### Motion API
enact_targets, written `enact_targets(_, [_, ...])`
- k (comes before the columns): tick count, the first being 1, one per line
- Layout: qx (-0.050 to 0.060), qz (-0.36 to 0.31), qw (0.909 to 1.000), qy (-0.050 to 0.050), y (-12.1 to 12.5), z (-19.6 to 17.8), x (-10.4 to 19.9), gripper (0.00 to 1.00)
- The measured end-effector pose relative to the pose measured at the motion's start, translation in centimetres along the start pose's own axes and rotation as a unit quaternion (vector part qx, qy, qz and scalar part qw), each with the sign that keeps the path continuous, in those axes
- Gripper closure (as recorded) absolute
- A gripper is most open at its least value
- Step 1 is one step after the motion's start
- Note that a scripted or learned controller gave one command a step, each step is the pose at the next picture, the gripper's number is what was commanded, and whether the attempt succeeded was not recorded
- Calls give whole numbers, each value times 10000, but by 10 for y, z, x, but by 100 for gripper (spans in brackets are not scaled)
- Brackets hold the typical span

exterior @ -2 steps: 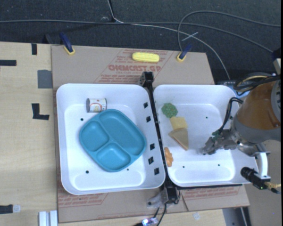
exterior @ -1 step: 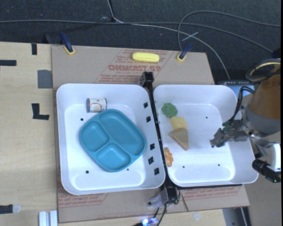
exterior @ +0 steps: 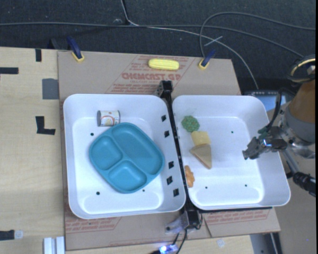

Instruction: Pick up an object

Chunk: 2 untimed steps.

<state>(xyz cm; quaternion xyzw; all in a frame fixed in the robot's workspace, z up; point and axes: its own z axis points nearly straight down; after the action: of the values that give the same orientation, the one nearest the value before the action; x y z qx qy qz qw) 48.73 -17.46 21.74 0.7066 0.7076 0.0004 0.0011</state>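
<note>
behind the bins [exterior: 74, 142], red "chemcast" lettering on cardboard [exterior: 148, 77], fingers [exterior: 253, 151] state unclear

In the right bin [exterior: 230, 197], bare floor is lying open from the centre to the right wall. A green broccoli piece [exterior: 190, 123], yellow block [exterior: 200, 138], tan wedge [exterior: 202, 155] and orange piece [exterior: 188, 175] are crowding its left side by the divider.
</note>
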Motion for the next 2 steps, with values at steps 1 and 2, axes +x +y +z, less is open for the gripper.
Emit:
enact_targets(1, [13, -24, 10000, 11, 22, -7, 50, 100])
enact_targets(2, [13, -23, 10000, 10, 27, -13, 100, 100])
